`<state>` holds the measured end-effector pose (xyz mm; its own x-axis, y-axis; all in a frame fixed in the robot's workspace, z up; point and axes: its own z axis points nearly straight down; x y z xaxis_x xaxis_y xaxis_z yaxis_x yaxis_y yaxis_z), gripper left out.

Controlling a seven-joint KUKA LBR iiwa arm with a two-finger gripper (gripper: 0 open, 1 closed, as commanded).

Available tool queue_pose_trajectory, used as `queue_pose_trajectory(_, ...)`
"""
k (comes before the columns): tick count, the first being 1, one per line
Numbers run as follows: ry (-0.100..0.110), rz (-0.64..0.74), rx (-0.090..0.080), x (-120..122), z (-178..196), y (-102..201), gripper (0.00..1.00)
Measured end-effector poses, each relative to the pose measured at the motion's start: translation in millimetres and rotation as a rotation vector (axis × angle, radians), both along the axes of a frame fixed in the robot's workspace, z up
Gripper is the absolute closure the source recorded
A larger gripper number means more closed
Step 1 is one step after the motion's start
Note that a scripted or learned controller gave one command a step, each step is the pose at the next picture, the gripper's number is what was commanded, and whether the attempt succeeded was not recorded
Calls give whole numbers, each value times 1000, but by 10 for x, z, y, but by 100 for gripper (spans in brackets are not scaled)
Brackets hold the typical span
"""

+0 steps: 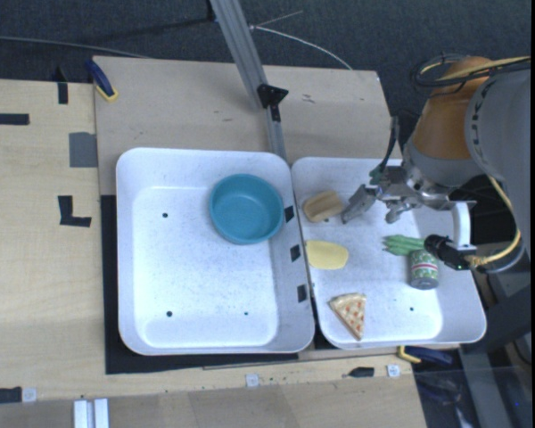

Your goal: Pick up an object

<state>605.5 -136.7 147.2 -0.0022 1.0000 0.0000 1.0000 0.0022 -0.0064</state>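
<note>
Two bins lie below me. My claw (367,201) hangs over the right bin (455,324), fingers spread, gripping nothing, just right of the bread roll (322,207). The yellow piece (326,255), pizza slice (349,313), can (423,269) and green item (401,243) lie nearer; the blue bowl (245,208) sits left.

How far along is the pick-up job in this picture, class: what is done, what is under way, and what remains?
Done: the arm has reached over the right bin. Under way: the gripper hangs beside the tan bread-like piece, with nothing seen between its fingers. Left: grasping and lifting; the yellow piece, pizza slice, green item and small can lie in the bin.
</note>
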Motion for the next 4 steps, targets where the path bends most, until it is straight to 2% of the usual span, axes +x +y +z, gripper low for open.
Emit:
queue_pose_trajectory(1, 1, -1, 0, -18, -547, 8, 0)
queue_pose_trajectory(2, -3, 1, 0, -5, -415, 18, 100)
queue_pose_trajectory(3, -9, 0, 0, -42, 134, 116, 100)
queue_pose_trajectory(4, -10, -2, -1, -59, 708, 26, 100)
